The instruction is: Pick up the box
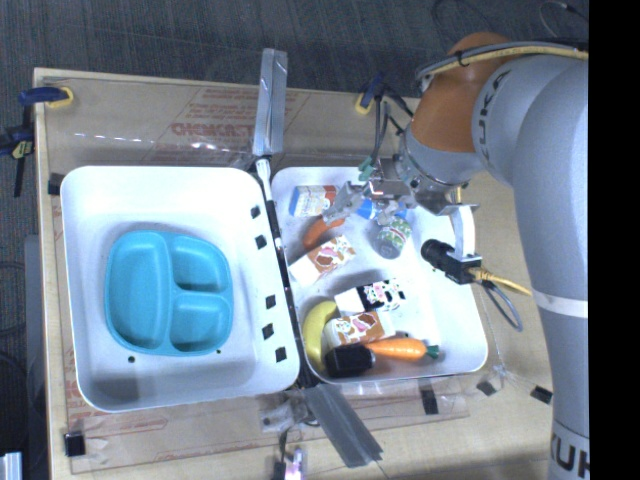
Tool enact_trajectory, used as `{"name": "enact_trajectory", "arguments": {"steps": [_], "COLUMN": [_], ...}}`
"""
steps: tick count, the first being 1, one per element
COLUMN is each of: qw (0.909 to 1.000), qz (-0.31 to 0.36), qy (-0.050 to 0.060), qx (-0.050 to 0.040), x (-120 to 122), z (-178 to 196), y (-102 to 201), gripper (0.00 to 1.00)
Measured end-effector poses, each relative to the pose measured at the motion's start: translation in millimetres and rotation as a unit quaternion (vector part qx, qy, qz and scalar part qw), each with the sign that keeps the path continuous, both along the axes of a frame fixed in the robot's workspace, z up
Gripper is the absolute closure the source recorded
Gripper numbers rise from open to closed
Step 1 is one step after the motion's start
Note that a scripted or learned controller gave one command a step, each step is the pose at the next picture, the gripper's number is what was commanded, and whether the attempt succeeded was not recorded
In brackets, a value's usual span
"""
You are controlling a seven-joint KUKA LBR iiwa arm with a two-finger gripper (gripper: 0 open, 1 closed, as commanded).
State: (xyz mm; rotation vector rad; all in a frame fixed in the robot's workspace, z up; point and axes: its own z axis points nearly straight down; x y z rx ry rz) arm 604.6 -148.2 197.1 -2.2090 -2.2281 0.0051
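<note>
While the tool (375, 190) hangs low over the far end of the right bin (470, 343), among the clutter there, I cannot tell how wide it stands or whether it grips anything. The box (370, 296), cow-printed, lies flat nearer the bin's near edge, just beyond the carrot (398, 348), its long axis slanting toward the bench's far right corner, probably just as it fell.

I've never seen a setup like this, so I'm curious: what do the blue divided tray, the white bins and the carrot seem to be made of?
The blue tray looks like moulded plastic: one even colour, rounded compartments, a soft matte sheen. The white bins seem to be plastic too, smooth with curved rims and faint gloss. The carrot is probably a plastic toy, judging by its uniform orange and slight shine, though a real one can't be ruled out.
</note>
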Motion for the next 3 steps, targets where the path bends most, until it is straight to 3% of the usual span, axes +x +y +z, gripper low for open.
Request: {"name": "enact_trajectory", "arguments": {"steps": [1,2,3], "qw": [0.9999,0.9964,0.9922], "qz": [0.017,0.085,0.124], "qy": [-0.003,-0.004,-0.002], "qx": [-0.0003,0.0007,0.0002], "x": [-16,-31,-59], "z": [-93,-102,-28], "y": [-8,-24,-23], "gripper": [0.00,0.00,0.00]}}
